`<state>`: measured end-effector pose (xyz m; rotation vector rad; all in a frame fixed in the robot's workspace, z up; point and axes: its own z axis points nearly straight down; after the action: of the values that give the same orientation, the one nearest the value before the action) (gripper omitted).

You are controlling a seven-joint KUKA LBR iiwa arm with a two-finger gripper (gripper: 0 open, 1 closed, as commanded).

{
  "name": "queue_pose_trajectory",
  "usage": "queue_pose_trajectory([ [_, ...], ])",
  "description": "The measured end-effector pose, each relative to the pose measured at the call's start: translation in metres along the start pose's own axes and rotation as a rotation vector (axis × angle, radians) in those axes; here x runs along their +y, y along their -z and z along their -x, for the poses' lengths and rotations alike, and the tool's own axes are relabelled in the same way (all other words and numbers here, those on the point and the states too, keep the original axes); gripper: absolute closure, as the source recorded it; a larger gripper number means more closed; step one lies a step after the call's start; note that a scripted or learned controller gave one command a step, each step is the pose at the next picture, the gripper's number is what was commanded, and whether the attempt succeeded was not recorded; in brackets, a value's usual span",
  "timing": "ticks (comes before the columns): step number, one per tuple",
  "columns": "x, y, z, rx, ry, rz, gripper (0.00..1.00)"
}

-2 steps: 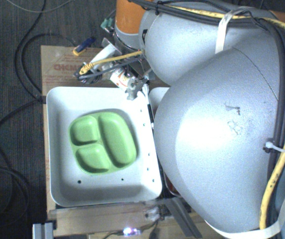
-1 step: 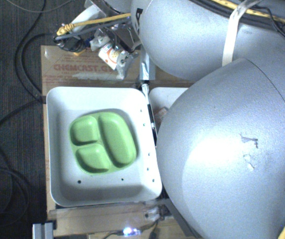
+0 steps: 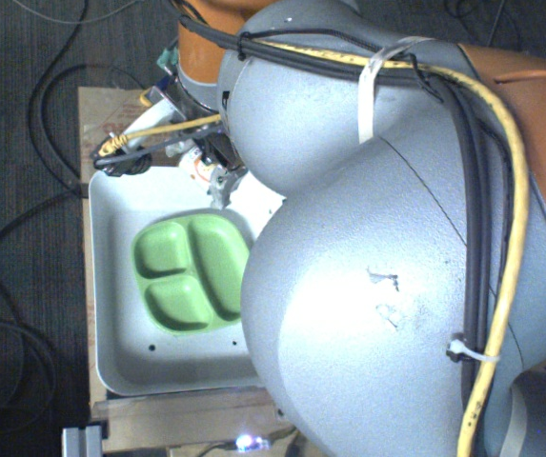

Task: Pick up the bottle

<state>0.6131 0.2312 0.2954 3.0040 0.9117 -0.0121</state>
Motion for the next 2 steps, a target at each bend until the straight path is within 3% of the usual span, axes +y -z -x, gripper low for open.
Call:
queue_pose_trajectory([
  [1, 0.028, 0.048, -0.033, 0.001, 0.337, 0.004, 1.0],
  [2, -0.001, -0.054, -0.001, -0.001, 0.271, 0.002, 1.0],
])
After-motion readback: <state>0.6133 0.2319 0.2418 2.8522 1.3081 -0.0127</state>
